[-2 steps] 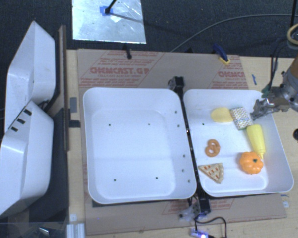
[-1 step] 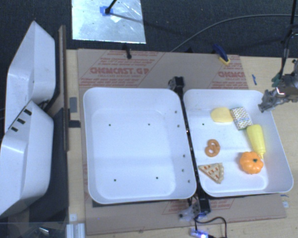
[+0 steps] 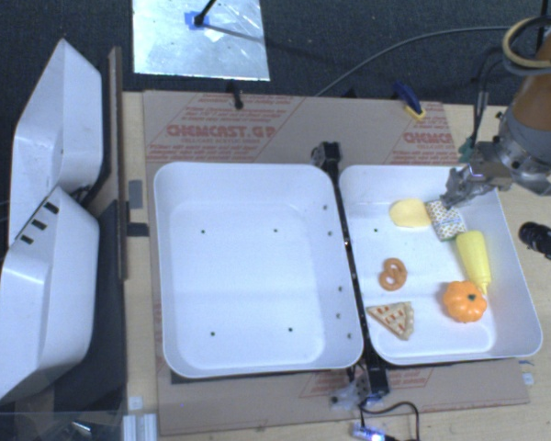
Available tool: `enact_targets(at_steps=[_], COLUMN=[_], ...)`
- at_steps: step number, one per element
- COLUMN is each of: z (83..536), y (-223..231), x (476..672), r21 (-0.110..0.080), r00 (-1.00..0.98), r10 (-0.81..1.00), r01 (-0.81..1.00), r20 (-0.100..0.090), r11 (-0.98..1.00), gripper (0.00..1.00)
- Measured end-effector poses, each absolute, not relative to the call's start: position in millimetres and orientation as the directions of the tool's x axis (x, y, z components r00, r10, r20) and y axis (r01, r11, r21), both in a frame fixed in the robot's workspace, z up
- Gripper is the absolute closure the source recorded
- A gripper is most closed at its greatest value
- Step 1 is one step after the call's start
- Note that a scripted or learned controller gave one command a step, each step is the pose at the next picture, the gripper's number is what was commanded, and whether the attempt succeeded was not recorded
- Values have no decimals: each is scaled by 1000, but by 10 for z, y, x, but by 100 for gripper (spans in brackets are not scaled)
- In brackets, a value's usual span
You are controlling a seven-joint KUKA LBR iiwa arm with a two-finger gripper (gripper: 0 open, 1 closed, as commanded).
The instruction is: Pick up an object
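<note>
Camera view: your gripper (image 3: 459, 189) hovers near the right bin's (image 3: 514, 343) far edge; jaws' state unclear, nothing lifted yet.

I have one fixed camera, mounted above the bench and looking down at a slant from the near side. It sits far enough back to take in both shallow white plastic bins, the left bin (image 3: 257, 265) and the right bin (image 3: 422, 347), plus the brown printed cardboard sheet (image 3: 230, 127) beneath them and dark floor beyond. The grey arm with its orange band (image 3: 537, 108) enters my picture from the right.
</note>
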State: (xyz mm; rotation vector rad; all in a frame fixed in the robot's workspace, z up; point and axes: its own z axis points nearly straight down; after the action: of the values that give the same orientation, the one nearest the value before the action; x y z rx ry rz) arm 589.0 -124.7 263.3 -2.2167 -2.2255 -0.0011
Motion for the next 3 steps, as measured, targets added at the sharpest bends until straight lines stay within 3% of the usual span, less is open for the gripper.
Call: enact_targets(at_steps=[3], z=[2432], y=[136], x=[5951], r21=[1], r00=[-1], r10=[1000], r01=[1000], r20=[0], r11=[1], gripper=[100])
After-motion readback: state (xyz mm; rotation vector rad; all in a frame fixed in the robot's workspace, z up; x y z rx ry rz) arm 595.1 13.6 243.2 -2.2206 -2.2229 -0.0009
